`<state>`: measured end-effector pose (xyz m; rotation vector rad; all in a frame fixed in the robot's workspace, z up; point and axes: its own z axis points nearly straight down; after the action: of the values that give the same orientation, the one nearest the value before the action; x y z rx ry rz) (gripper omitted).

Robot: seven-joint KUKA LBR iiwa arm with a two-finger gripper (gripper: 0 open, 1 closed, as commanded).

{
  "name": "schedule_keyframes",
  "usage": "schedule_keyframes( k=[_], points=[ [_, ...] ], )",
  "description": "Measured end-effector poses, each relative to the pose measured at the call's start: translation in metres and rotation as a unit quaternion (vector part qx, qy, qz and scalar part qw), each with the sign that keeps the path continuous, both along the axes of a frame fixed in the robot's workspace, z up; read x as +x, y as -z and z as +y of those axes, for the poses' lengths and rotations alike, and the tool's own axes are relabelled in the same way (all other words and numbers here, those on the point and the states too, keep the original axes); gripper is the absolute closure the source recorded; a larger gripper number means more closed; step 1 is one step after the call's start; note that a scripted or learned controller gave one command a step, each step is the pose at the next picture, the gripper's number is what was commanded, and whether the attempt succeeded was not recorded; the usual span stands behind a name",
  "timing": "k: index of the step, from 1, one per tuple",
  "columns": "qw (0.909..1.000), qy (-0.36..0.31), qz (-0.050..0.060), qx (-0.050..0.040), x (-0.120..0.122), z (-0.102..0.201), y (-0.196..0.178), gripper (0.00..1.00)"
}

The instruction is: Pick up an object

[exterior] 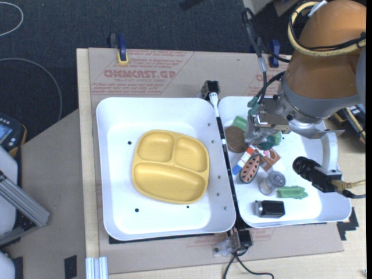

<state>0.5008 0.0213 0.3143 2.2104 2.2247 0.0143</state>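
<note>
On your left, the left bin (110,156) holds one item — a yellow three-compartment tray (170,166), lying flat near the middle with bare white floor all around it. The right bin (325,213) is crowded: one brown disc (233,139) by its left wall, one spotted brown piece (250,168), one clear round cap (268,185), one green block (292,193), one black box (271,208) near the front rim. The end effector (260,133) sits low over the cluster's back edge — whether it grips anything, you cannot tell.
</note>
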Motion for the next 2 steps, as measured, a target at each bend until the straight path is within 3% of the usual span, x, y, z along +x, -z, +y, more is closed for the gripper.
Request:
schedule_keyframes(
  k=[1, 2],
  points=[
    [1.0000, 0.000, 0.001, -0.0001, -0.022, 0.071, -0.068, 1.00],
    [1.0000, 0.001, 0.002, -0.0004, -0.021, 0.099, -0.112, 1.00]
  ],
)
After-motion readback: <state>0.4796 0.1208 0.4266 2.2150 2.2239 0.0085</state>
